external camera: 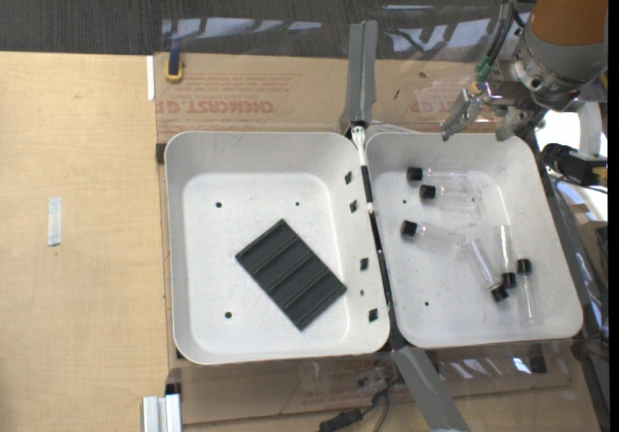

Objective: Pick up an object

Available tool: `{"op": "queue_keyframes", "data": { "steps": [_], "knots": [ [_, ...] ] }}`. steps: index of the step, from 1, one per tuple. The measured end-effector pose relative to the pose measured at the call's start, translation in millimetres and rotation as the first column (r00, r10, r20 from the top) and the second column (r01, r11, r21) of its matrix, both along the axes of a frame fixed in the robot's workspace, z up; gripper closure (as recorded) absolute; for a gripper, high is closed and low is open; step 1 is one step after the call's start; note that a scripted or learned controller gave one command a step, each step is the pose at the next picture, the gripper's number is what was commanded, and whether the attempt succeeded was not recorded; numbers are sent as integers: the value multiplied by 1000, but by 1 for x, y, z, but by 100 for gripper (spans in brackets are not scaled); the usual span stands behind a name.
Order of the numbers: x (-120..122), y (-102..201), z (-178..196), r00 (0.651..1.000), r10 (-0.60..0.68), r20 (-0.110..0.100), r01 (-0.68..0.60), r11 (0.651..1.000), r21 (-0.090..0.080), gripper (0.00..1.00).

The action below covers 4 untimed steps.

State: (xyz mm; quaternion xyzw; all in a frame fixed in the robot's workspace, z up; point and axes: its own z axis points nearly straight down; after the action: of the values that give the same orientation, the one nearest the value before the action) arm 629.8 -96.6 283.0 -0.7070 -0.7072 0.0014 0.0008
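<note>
A flat black ribbed block (290, 273) lies askew in the left bin (193, 227). Several clear plastic vials with black caps lie scattered in the right bin (551, 324): one (437, 191) near the back, one (426, 232) in the middle, and others (503, 266) toward the front right. My gripper (476, 130) hangs over the back rim of the right bin, above and behind the vials. It is open, with its fingers spread apart and nothing between them.
Brown cardboard (261, 97) lies behind the bins and a wooden bench top (77, 227) stretches to the left. A grey metal divider (362, 72) rises between the bins at the back. Cables and white hardware (571, 164) sit by the right bin's far right edge.
</note>
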Motion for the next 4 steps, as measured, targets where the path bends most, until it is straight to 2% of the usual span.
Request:
{"op": "queue_keyframes", "data": {
  "steps": [1,2,3,4],
  "knots": [
    [5,-42,-124,1000,11,0,-11,1000,0,0],
    [-27,-25,-191,1000,26,2,-26,1000,0,0],
    [-28,-26,-183,1000,21,0,-21,1000,1,100],
    [-27,-26,-182,1000,22,1,-22,1000,1,0]
  ]
}}
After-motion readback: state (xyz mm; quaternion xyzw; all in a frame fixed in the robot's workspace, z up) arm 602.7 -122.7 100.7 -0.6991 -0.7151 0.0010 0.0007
